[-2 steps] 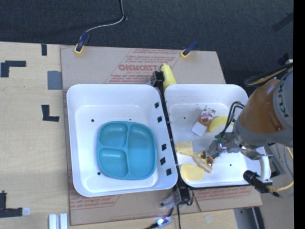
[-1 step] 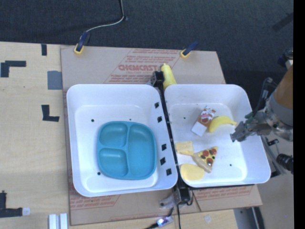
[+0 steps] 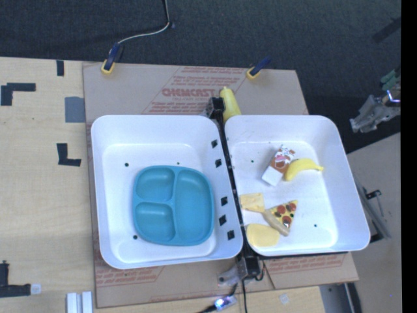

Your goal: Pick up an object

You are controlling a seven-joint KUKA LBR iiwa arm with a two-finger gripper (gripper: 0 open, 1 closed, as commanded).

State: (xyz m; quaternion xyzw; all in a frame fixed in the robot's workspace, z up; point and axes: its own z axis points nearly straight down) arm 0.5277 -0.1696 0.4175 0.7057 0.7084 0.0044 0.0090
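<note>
In the right bin [image 3: 339,175], a banana [image 3: 303,168] lies near the far right corner, touching a small carton [image 3: 278,164]. A pizza slice [image 3: 283,216], cheese wedge [image 3: 253,202] and yellow disc [image 3: 262,235] sit toward the near left corner. The left bin [image 3: 107,175] holds a blue divided plate [image 3: 174,205]. The gripper [image 3: 376,109] hangs beyond the surface's right edge; whether its jaws are spread, I cannot tell.

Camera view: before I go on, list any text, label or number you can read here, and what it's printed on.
"CHEMCAST" in red, on the brown sheet under the bins; the repeated red print beside it is too blurred to read.
The small carton in the right bin has coloured print, too small to read.
No text on the blue plate.
</note>
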